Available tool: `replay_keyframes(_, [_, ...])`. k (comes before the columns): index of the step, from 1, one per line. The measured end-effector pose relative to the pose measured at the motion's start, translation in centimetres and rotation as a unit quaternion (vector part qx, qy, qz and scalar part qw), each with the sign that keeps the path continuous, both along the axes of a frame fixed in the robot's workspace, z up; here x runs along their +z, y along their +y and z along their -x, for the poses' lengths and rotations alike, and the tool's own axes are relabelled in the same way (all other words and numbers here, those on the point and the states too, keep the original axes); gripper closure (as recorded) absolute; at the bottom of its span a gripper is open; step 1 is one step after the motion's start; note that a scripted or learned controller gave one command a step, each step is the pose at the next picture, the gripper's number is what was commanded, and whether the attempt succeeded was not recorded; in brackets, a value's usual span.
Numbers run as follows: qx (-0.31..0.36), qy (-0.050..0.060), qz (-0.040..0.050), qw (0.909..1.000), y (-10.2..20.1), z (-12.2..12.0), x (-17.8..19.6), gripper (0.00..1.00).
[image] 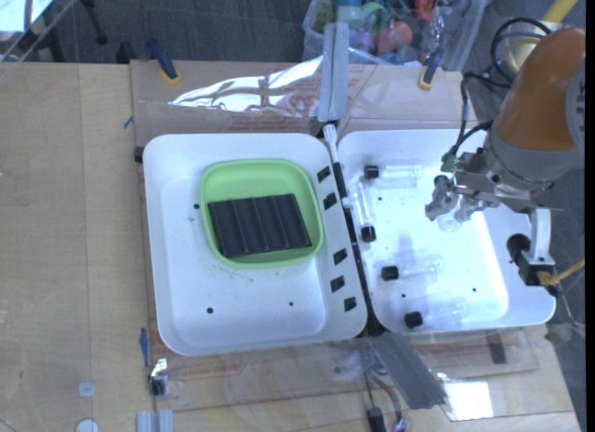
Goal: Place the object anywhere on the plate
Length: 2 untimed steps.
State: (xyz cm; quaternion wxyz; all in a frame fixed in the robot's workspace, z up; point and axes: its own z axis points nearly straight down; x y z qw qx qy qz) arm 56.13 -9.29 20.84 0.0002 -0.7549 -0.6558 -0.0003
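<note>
Camera view looks down on a pale wooden table (56, 235) carrying two shallow white plastic bins with rounded corners, set side by side. The left bin (177, 300) holds a lime-green plate (218, 184), squarish with soft corners and a raised rim. On the plate lies a dark, ribbed rectangular slab (258, 226), matte and grooved lengthwise, covering most of the plate's floor.

The right bin (483, 281) contains several small clear plastic bottles with black caps, hard to pick out against the white floor: one (395, 175) near the bin's far edge, one (358, 212) along the divider, one (418, 270) near the middle and one (442, 314) by the near edge. Which of them is the task's object cannot be told; all lie in the right bin, apart from the plate.

The grey arm with its glossy orange band (548, 77) reaches in from the right. Its metallic tool (448, 205) hangs over the right bin's far half; whether it is open or closed, or has hold of anything, cannot be told.

Beyond the bins stands a clear tub of colourful toys (400, 3).
</note>
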Motion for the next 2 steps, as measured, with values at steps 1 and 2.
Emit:
replay_keyframes(1, [0.000, 0.000, 0.0000, 1.0000, 0.0, 0.0, 0.0, 0.00])
replay_keyframes(2, [0.067, -0.001, 0.0012, 0.9978, -3.3, -8.6, 9.3, 0.00])
